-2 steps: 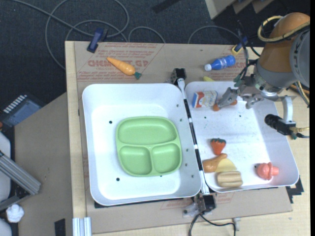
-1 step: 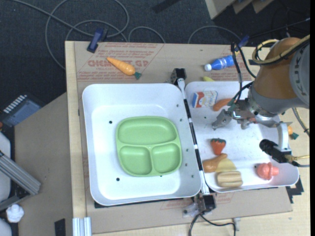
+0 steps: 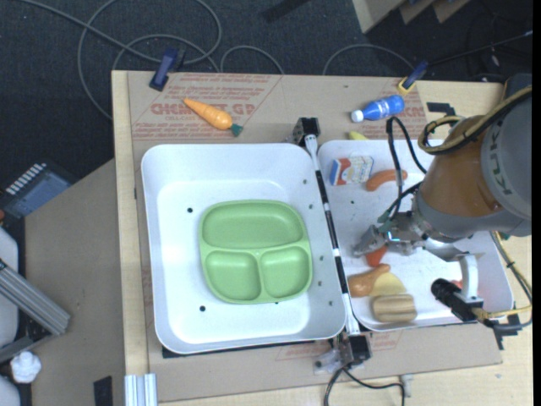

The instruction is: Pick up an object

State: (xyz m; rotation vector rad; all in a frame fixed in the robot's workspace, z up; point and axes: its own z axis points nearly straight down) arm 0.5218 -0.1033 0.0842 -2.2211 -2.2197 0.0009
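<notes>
Objects (image 3: 382,296) in right bin (image 3: 338,155), partly hidden by gripper (image 3: 378,238)

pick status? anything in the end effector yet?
Done: the arm has reached into the right bin, and the end effector sits low among the toys. In hand: nothing visibly gripped; whether it is open or shut is unclear from this angle. Left: grasp and lift one item, such as the orange piece or the tan block just below it. The green tray in the left bin is untouched.
</notes>
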